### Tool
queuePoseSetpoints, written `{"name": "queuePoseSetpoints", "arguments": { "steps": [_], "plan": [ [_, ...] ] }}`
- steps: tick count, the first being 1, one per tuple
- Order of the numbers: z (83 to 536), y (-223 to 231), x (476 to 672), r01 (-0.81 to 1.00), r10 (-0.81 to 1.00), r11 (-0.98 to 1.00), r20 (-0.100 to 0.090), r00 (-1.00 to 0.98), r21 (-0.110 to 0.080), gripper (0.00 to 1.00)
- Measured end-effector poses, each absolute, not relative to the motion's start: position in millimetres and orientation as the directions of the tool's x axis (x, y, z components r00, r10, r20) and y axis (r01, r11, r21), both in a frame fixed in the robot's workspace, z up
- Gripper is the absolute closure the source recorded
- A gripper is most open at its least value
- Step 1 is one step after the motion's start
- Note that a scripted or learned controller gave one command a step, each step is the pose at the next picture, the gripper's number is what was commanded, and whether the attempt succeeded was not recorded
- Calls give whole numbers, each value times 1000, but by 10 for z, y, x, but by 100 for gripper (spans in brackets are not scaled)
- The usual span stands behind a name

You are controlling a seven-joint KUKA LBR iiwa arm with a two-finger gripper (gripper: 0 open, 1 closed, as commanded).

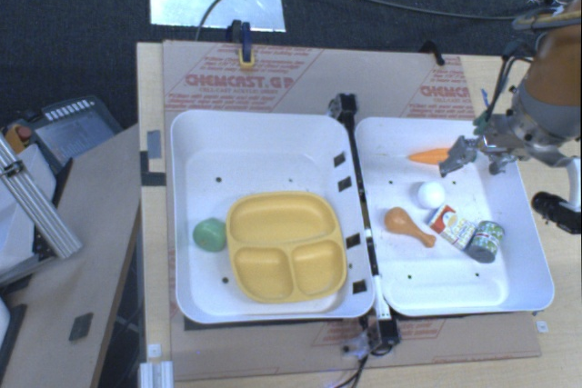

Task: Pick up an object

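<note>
Where the counter (155,59) carries its cardboard sheet (273,73), two white bins sit side by side, touching along a black-clipped seam. Left bin (264,132) is the bigger load-bearer: a yellow tray (286,245) with three compartments lies toward its 5 o'clock part, and a green ball (209,234) rests just beside the tray at its 9 o'clock.

Reaching in from 3 o'clock, the arm (555,77) hangs over the upper right corner of the right bin (455,295), wrist tilted down and leftward. Its hand (473,154) hovers above the bin floor near the far wall; the two dark fingers look slightly spread with nothing between them.

A carrot (427,156) lies flat just at 9 o'clock of the hand, its thick end close to the nearer fingertip, though contact is too fine to tell. From the hand, a white ball (430,194) sits near at 7 o'clock. Farther along at 7 o'clock lies a drumstick (408,226), angled. At about 6 o'clock of the hand a small carton (452,225) lies flat, touching a can (486,242) tipped on its side at the carton's 4 o'clock.
</note>
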State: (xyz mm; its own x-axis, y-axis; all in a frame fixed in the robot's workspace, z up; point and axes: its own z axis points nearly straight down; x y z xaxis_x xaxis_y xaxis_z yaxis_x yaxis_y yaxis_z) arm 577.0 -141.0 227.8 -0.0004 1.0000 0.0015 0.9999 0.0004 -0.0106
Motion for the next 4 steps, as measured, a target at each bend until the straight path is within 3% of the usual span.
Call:
{"name": "queuePoseSetpoints", "arguments": {
  "steps": [1,4],
  "plan": [
    [2345,-1407,5795,1000,1000,3,0,-3,1,0],
    [826,-1354,5767,1000,1000,2,1,-2,-2,0]
  ]
}}
